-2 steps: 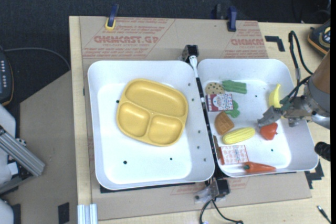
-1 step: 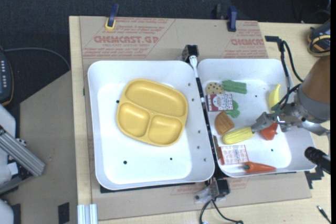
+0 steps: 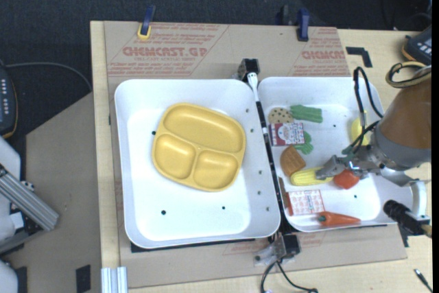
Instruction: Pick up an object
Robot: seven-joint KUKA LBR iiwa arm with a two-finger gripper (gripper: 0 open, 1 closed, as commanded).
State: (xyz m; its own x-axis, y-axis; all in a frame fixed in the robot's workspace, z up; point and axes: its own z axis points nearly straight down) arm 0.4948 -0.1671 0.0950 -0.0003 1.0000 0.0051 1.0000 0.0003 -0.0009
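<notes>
Right of the yellow divided plate, across the seam between two white bins, a toy corn cob lies in the right bin, and everything else here is placed from that cob

Its long axis runs nearly across the bin, from the seam side towards the arm, the arm-side end tipped slightly up the frame. That end points at the metal jaws, which sit just beside it. Whether they are open or closed cannot be told from this angle, and nothing can be seen gripped between them.

Past the cob's arm-side end, just beyond the jaws, rests a red round toy. It is so close under the wrist that contact cannot be judged. The grey arm, with its orange band, fills the frame farther out on the same side, and a black cable loops above it.

Touching or all but touching the cob's upper flank is a brown bread-like piece. Farther up from the cob sit a red-and-white packet, then a cookie beside a green vegetable.

Below the cob lies a second printed packet, and below that again a carrot whose long axis runs roughly parallel to the cob's.

The plate, well apart from the cob, sits in the left bin. Both bins stand on a desk covered by a brown sheet with red print
</notes>
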